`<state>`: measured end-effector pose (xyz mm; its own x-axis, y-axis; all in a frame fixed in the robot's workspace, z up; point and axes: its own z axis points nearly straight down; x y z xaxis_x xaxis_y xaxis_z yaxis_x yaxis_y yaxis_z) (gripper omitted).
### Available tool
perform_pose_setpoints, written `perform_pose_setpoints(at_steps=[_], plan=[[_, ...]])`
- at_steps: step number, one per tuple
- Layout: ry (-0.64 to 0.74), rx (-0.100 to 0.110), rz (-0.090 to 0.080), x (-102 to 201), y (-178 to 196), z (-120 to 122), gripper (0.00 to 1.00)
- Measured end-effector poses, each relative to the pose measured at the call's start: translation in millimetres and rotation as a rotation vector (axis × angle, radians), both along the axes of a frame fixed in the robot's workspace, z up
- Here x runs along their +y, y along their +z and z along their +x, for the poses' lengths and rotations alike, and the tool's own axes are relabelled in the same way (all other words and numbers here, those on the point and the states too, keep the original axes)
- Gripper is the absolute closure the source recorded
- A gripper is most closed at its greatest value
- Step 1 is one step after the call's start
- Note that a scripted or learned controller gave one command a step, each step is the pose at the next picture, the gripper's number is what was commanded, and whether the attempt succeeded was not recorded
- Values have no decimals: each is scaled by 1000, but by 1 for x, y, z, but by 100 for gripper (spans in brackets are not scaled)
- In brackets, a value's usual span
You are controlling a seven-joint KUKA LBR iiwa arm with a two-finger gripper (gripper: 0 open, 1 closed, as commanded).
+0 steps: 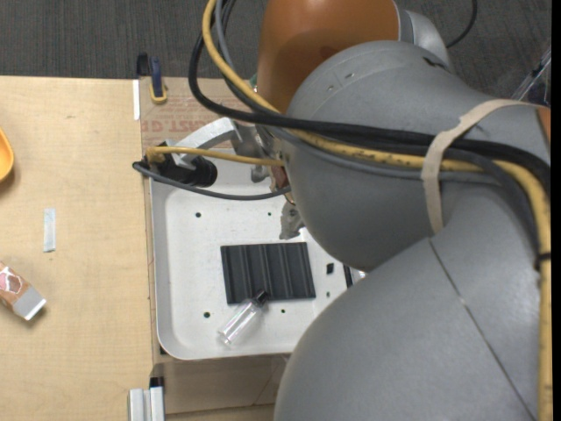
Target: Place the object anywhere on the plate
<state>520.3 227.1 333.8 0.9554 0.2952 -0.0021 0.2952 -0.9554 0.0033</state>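
Looming over the right half of the scene, the grey arm (412, 235) with its orange band hides most of the tool (290, 221). Only a small metal part of it pokes out from under the arm's bulk, low over the white bin (175, 323), and I cannot tell whether the tool is open or closed, nor whether it holds anything. Just below the tool, towards the near rim of the bin, a black ribbed slab (267, 271) lies flat on the bin floor. A clear tube (238, 323) with a dark cap lies tilted past the slab, its capped end touching the slab's near edge; both are apart from the tool. To the tool's left, a yellow cable (219, 157) and a black cable (180, 172) run across the bin's far corner. Well to the left of the tool, beyond the bin, the tan bench (79, 147) carries a small grey strip (49, 230) and a pink-and-white packet (19, 293). At the far left edge, an orange dish (4, 157) is cut off by the frame, well apart from tube, slab and tool.
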Motion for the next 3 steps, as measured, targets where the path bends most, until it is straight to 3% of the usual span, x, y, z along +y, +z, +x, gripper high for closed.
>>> perform_pose_setpoints(at_steps=[1,2,3], plan=[[-7,1,-4,-3,8,1,100],[56,2,-1,1,-5,-42,100],[-101,0,-1,1,-63,-42,100]])
